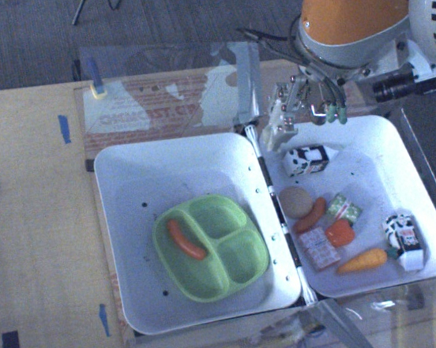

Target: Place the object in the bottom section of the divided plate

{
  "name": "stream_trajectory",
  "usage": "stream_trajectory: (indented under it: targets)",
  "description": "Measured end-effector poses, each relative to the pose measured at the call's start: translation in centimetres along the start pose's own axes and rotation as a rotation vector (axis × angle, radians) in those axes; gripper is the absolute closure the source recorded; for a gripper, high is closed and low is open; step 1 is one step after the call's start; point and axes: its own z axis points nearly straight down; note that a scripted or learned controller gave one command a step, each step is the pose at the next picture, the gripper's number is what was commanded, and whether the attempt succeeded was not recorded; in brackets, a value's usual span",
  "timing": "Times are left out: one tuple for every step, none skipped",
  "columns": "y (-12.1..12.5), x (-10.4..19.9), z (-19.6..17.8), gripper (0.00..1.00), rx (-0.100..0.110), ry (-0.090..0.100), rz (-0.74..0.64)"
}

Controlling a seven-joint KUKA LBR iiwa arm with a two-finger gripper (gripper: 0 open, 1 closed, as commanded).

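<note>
Nearest the camera, along the front of the right bin (422, 182), lie a carrot (362, 261), a small cow-patterned carton (402, 237) and a pink packet (318, 247). Just behind them sit a red tomato-like piece (339, 233), a green wrapped item (342, 210), a red sausage (310, 215) and a brownish round piece (295, 201), crowded near the wall shared with the left bin (129, 221).

In the left bin the green divided plate (210, 247) already carries a sausage-like object (186, 239) in its left section; the bottom section looks bare, so the task seems unfinished.

Farther back, a second cow-patterned object (307, 160) lies beside the dividing wall, with the claw (305, 110) hanging above it. Nothing shows between its fingers; whether they are spread or closed cannot be told.

The risk: the crowded pieces invite a double grab or a slip, and the nearby wall could block one finger on descent.
</note>
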Motion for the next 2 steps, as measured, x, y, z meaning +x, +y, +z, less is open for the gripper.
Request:
stream_trajectory:
  targets:
    - [-3.4,-0.5,12.1,1.0,0.0,0.004,-0.152]
    - [-2.8,4.8,7.7,1.0,0.0,0.006,-0.126]
